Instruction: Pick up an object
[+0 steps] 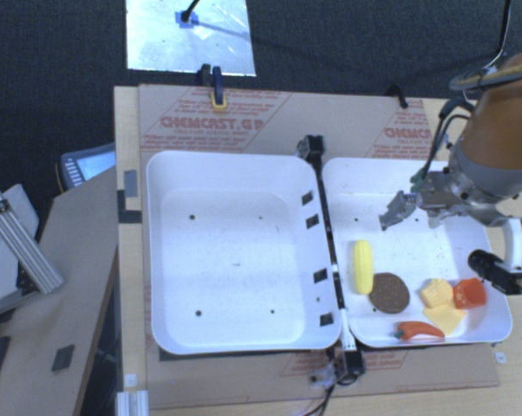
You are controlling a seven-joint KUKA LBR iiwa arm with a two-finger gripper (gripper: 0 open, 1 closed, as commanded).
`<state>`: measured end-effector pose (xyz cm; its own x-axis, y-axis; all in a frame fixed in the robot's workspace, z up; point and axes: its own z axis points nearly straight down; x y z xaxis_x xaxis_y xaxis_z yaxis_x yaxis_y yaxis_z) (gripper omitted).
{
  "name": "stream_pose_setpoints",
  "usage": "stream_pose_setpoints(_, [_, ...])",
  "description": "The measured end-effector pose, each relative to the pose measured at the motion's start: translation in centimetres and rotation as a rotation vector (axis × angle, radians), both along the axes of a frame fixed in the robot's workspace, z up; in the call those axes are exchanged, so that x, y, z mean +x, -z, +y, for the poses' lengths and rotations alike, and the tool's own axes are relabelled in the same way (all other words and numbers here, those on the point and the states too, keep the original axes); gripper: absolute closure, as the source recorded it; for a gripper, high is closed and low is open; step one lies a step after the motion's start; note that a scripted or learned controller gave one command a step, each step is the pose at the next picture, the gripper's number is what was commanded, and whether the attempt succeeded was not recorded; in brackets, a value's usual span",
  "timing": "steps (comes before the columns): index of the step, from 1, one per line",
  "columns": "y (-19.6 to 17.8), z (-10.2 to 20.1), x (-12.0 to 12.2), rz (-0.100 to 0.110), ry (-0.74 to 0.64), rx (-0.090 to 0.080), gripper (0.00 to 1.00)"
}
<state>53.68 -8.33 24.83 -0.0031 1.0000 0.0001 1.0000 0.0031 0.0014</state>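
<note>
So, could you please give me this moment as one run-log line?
gripper: above right bin, holding nothing | yellow corn cob, brown round patty, orange carrot: lying in bin | phase: pre-grasp

The arm (pixel 502 128) wears a broad orange band above grey metal, black cables trailing, with a small grey hand (pixel 400 211).
</note>
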Motion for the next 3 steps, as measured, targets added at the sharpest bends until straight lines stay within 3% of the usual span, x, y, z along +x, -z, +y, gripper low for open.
stream_pose_setpoints(1, [-1.1, 0.0, 0.1, -0.003, -0.002, 0.0, 1.0])
stream_pose_setpoints(2, [3.2, 10.0, -1.4, 0.004, -0.01, 0.004, 1.0])
stream_pose_setpoints(3, [-8.2, 9.8, 6.9, -0.018, -0.004, -0.001, 1.0])
